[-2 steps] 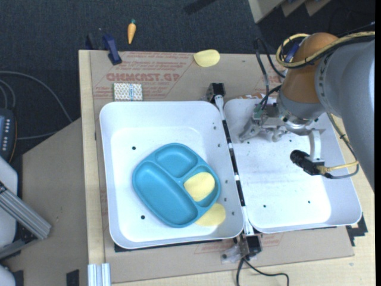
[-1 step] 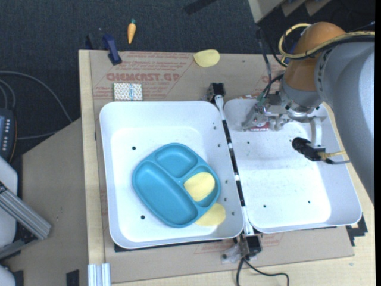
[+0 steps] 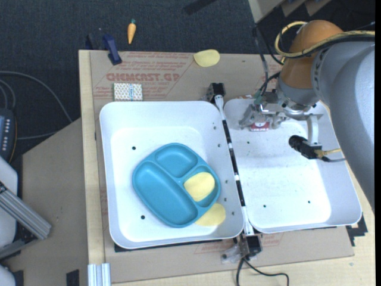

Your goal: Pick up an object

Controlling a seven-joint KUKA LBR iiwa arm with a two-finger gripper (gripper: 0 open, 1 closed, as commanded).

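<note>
A blue divided plate (image 3: 172, 183) serves as the landmark: it lies tilted in the middle of the left bin (image 3: 119, 130), an oval tray of three compartments. In the compartment at its right side sits a pale yellow, rounded object (image 3: 200, 185), soft-looking and smooth, touching the plate's inner ridges. A second yellow piece (image 3: 212, 216), flatter and the same colour, lies on the bin floor just beside the plate's lower right edge, partly tucked under its rim.

Well to the right of the plate, past the divide between the bins, the arm (image 3: 333, 82) comes in over the right bin (image 3: 286, 183). Its orange band (image 3: 306, 52) sits above the wrist, and the hand (image 3: 262, 117) points down over the right bin's upper left corner, near the wall. A small red and white patch shows at its tip; what it is cannot be made out. Whether the hand is released or clenched cannot be told, and nothing is visibly held.

Up beyond the plate, on the table (image 3: 155, 70) outside the bins, lie another yellow disc (image 3: 206, 58) and a small patterned packet (image 3: 127, 91).
</note>
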